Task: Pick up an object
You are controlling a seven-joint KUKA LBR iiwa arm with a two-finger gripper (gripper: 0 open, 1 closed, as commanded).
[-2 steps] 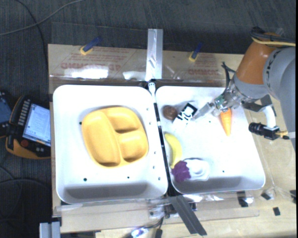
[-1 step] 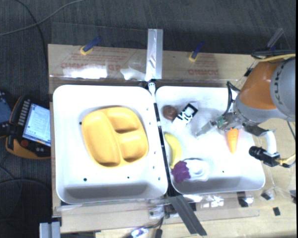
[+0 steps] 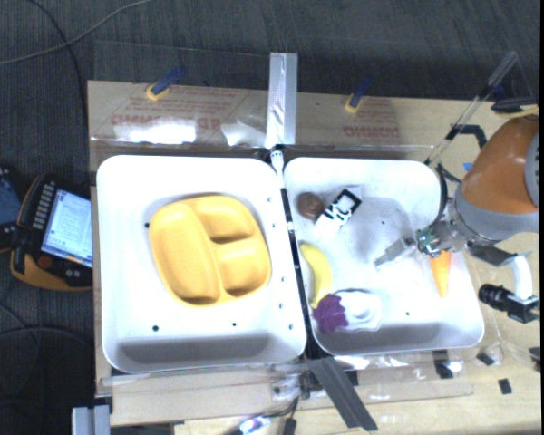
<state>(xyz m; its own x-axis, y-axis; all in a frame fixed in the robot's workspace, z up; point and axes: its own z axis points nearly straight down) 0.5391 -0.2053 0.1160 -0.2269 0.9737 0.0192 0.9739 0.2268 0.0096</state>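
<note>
The right bin [image 3: 453, 333] holds several small objects. A brown ball [image 3: 309, 206] and a white-and-black piece [image 3: 339, 208] lie near its back left. A yellow banana [image 3: 317, 268] lies along the left wall. In the front are a purple bunch of grapes [image 3: 330, 313] and a white item [image 3: 363, 310]. An orange carrot [image 3: 442, 271] lies at the right wall. My gripper [image 3: 401, 248] reaches in from the right, low over the bin floor just left of the carrot's green top. Nothing is visibly held.
The left bin [image 3: 127, 333] holds a yellow divided tray [image 3: 210, 246]. The arm's grey body with its orange band [image 3: 500, 175] hangs over the right bin's right rim. A handheld pendant [image 3: 54, 234] lies off the bench to the left. Cables run across the floor.
</note>
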